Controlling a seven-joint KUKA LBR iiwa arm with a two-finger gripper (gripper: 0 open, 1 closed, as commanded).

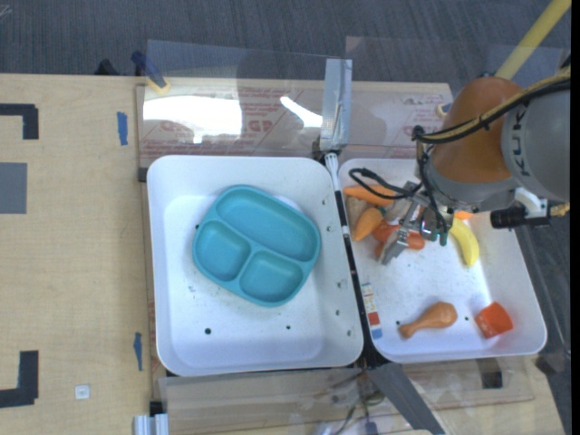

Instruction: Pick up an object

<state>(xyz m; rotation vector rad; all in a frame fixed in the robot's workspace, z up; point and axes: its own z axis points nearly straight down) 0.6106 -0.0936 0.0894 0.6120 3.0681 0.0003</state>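
step: tool [396, 239] down in the right bin [507, 343], near its left wall, over the orange toy [366, 222]
tool: honestly can't tell how it's set
next: needs a clean close, then lift

Wood bench [63, 270], 2 white bins [172, 243]

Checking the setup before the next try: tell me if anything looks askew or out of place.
Little stands out. The blue divided plate sits turned at an angle in the left bin. In the right bin, the gripper is down among crowded orange pieces, while the banana, drumstick toy and orange block lie apart.
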